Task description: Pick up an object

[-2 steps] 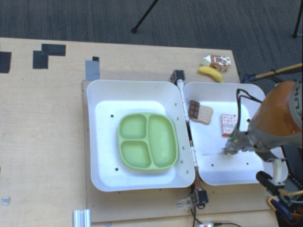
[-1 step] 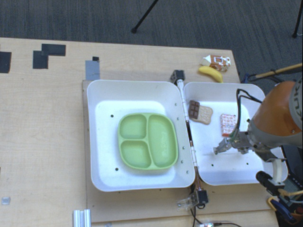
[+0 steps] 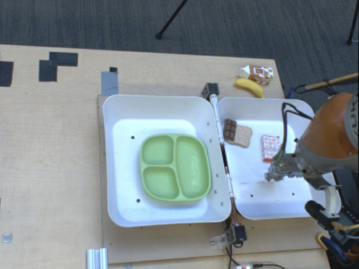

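In the right bin (image 3: 255, 203) lie a small red-and-white packet (image 3: 270, 146) and a brown and tan toy slice (image 3: 237, 133) near its far left corner. My gripper (image 3: 274, 172) hangs low over the right bin's floor, just in front of the packet and a little to its right. The arm's grey wrist and orange band (image 3: 331, 133) come in from the right. Nothing shows between the fingertips. A green divided plate (image 3: 175, 167) lies in the left bin (image 3: 120, 150).
A toy banana (image 3: 249, 86) and a small carton (image 3: 257, 72) lie on the bench behind the right bin. Clamps sit at the seam between the bins, at the far end (image 3: 211, 89) and near end (image 3: 233, 235). Cables hang at the right.
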### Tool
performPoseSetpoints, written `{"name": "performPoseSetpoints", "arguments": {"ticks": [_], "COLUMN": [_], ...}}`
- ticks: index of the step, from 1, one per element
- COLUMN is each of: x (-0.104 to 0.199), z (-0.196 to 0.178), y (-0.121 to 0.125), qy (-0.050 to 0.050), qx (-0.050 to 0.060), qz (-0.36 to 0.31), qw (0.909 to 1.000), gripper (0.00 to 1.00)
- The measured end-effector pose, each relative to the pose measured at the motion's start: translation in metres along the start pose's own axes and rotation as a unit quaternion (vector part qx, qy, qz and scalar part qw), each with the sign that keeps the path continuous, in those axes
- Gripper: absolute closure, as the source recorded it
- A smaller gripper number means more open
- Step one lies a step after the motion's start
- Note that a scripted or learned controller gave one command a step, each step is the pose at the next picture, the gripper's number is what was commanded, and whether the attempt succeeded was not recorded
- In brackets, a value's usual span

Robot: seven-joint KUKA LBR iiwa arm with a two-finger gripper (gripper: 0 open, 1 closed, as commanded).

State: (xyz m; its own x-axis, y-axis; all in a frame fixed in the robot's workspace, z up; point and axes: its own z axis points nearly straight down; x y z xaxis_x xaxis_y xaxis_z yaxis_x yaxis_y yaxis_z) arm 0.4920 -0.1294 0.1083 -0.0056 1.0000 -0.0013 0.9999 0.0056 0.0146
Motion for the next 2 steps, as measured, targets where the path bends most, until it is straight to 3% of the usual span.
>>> {"name": "performPoseSetpoints", "arguments": {"ticks": [1, 2], "x": [0.0, 0.001], "z": [0.0, -0.01], "y": [0.0, 0.002], "qy": [0.0, 0.0], "qx": [0.0, -0.002], "qz": [0.0, -0.001], "qw": [1.0, 1.0], "gripper": [0.0, 1.0]}}
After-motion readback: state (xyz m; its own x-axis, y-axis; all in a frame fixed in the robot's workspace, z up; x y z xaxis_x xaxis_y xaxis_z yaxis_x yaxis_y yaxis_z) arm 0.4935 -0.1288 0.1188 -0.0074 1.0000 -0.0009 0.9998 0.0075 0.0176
